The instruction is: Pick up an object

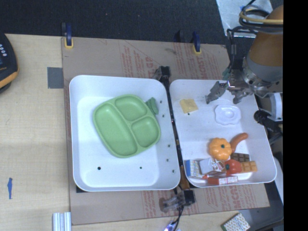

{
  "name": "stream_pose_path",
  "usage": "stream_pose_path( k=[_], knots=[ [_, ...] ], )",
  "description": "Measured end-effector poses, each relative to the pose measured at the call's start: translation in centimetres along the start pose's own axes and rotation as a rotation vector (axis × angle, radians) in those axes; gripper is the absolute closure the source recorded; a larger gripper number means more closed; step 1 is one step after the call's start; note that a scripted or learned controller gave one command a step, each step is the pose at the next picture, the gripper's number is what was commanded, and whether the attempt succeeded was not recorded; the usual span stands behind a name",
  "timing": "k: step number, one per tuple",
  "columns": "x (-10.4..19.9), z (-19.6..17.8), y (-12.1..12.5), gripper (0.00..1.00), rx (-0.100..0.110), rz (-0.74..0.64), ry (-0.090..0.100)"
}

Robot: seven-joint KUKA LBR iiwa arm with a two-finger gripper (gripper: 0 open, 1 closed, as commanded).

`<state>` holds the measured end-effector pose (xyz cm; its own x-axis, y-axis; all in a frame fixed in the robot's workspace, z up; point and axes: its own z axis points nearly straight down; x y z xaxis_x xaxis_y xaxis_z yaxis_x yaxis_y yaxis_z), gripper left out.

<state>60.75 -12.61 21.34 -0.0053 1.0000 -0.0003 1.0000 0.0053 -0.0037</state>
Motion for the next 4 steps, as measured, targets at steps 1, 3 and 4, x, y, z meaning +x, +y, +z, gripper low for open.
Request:
stream_pose_path(
  k=[1, 3, 4],
  knots=[
    [-2.0, 12.8, -5.9, 0.0, 0.015, 0.003, 0.003],
    [0.5, 11.2, -10.5, 1.0, 0.003, 0.0, 0.0],
    [6.3, 1.6, -5.4, 1.0, -0.013, -0.007, 0.002]
  ],
)
